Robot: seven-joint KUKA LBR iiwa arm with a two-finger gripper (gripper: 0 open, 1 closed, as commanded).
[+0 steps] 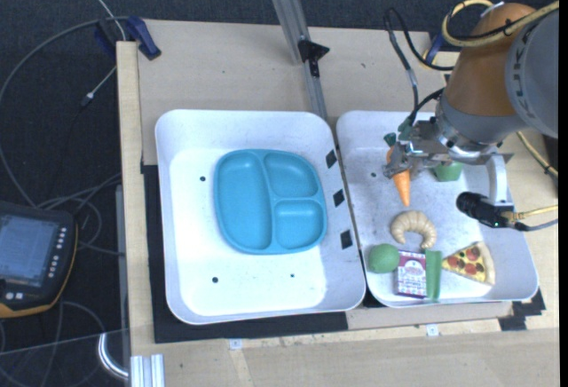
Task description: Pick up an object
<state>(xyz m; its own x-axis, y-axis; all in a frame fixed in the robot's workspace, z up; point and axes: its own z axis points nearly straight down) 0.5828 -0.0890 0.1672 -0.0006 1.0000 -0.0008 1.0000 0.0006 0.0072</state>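
Over the right bin (524, 274), the jaws (404, 165) hung above a toy carrot (404, 187); whether they gripped it was unclear.

Even, bright overhead light, soft faint shadows, white bins (257, 132) slightly glaring — mild softness, dark surroundings dim

1. My bench (231, 48) is pale wood.
2. On it sit two white bins: the left bin (177, 199) and the right bin (364, 132), touching side by side.
3. A black mat (153, 252) lies under the left one.
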